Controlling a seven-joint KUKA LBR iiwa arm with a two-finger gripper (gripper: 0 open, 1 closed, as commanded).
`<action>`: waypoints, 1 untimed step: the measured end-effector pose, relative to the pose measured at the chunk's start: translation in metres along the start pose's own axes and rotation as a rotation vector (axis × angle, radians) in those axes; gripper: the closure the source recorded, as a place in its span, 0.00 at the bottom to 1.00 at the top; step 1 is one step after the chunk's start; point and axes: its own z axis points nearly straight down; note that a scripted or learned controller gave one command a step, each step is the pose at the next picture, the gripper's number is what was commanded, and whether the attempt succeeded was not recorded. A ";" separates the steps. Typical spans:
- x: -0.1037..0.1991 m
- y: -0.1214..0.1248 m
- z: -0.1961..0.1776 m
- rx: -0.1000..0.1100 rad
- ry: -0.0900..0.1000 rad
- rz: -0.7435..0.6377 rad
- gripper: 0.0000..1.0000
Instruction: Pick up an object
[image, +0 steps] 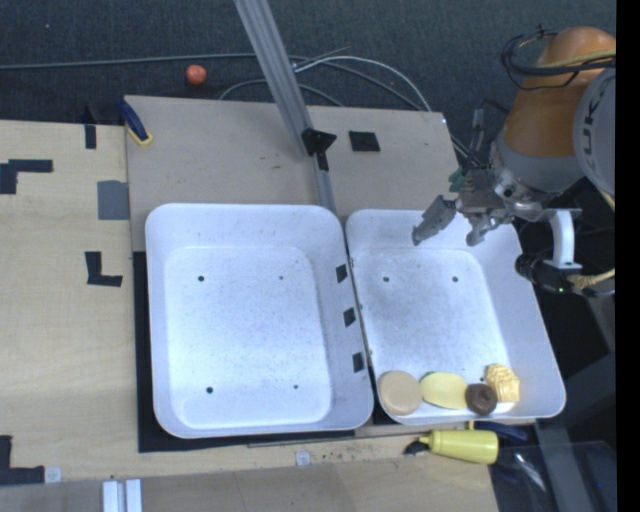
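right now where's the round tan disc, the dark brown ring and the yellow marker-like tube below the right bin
round tan disc (400, 392), camera view, middle of its top face
dark brown ring (481, 399), camera view, on its rim
yellow marker-like tube (466, 445), camera view, middle of its yellow body

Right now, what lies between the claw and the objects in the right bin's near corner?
Only bare white floor of the right bin separates claw from objects.

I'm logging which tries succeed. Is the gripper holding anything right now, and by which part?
Nothing is held. The gripper is open above the far end of the right bin, with nothing between its fingers.
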 end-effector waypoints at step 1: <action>-0.009 -0.049 0.047 0.004 0.000 0.001 0.00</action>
